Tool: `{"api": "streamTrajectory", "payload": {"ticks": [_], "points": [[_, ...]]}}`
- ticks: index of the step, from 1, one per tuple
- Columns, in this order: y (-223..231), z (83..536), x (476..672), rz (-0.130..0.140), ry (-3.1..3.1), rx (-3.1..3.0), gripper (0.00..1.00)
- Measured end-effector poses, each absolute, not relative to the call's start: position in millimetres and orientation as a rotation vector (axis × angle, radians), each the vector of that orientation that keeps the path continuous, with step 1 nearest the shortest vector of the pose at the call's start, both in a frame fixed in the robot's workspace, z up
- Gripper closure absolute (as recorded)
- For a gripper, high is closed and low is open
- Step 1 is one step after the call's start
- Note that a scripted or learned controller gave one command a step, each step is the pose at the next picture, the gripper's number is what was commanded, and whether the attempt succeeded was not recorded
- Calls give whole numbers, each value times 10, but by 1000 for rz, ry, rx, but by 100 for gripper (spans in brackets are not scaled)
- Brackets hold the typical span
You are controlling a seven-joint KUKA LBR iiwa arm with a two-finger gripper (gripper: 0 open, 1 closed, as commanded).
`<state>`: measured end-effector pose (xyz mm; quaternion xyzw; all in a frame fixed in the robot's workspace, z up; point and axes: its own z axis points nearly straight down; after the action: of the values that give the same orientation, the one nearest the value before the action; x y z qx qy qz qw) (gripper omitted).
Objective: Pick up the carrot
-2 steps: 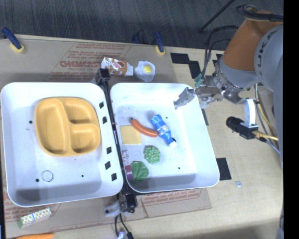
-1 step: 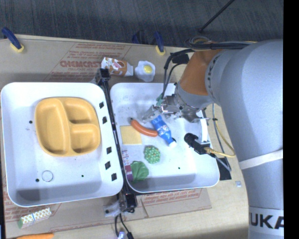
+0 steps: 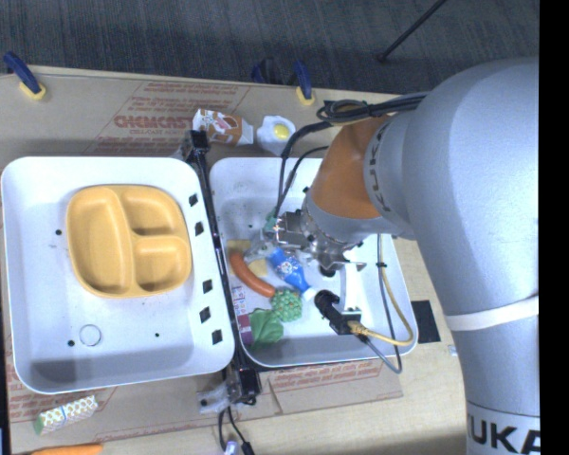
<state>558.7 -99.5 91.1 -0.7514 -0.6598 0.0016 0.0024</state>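
Camera view: carrot [image 3: 249, 275] lies in right bin [image 3: 229, 190], near left wall, beside blue toy [image 3: 286, 268] and green toy [image 3: 285, 303]. Gripper [image 3: 294, 238] low over pile. Toys crowd carrot; grab may catch wrong toy.

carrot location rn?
The carrot lies in the right bin, near its left wall, in the camera view. It runs diagonally just left of the blue-and-white item, with the green toy at its lower end.
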Motion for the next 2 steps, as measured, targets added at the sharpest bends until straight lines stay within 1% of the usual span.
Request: {"api": "streamTrajectory", "payload": {"ticks": [1, 2], "points": [[-677, 1913, 5177, 5, -1174, -2910, 0], [-723, 2051, 5883, 5, -1158, -2916, 0]]}}
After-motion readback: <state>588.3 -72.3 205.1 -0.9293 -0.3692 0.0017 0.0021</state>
